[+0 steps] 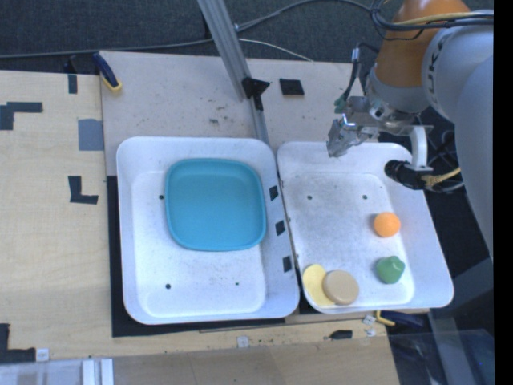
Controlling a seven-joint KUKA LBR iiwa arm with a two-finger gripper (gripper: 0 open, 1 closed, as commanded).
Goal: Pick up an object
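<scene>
Hovering over the right bin (417, 291) far rim, tool (343, 144) small and blurred, grip state indiscernible.

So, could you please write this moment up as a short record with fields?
left bin: holds a blue plate
right bin: orange ball, green object, tan disc lying on a yellow piece
gripper: above the right bin's far edge, nothing visibly held
arm: reaches in from the right
</scene>
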